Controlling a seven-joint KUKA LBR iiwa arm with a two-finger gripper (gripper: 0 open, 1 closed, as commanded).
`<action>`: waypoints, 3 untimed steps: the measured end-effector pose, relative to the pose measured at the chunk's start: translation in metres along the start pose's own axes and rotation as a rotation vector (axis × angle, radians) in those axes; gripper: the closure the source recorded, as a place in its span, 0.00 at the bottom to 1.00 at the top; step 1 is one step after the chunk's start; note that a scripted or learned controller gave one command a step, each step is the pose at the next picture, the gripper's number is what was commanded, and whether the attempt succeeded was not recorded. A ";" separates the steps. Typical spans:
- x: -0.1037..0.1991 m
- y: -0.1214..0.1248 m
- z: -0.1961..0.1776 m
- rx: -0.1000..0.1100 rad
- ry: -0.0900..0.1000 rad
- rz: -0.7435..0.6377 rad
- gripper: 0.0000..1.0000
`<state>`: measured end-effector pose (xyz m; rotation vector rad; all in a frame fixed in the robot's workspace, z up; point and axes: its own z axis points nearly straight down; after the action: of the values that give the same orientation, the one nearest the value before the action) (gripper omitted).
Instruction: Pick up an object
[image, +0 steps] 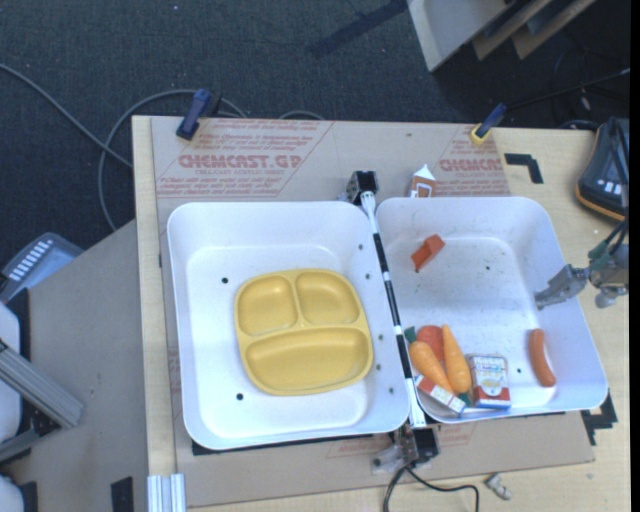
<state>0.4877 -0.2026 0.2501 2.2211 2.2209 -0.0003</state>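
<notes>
The right bin (470, 215) holds a small red-orange block (428, 251) toward its far left. Two orange carrots (444, 362) lie at its near left corner beside a red piece (430, 335), over a silvery item (436, 400). Next to them is a small printed carton (489, 380). A reddish sausage (541, 357) lies near the right wall. My gripper (562, 286) reaches in over the bin's right rim, above and slightly right of the sausage, with nothing seen in it.
The left bin (200, 240) holds a yellow divided plate (300, 330). A small orange-and-white carton (423, 183) stands just behind the right bin. A blue clamp (195, 112) and a yellow clamp (488, 122) sit on the board's far edge.
</notes>
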 end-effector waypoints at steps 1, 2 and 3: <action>-0.020 -0.009 0.084 0.002 0.001 0.001 0.00; -0.011 0.029 0.166 0.002 0.003 -0.002 0.00; -0.012 0.030 0.156 0.000 0.001 0.000 1.00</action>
<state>0.5173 -0.2144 0.0944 2.2215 2.2218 0.0012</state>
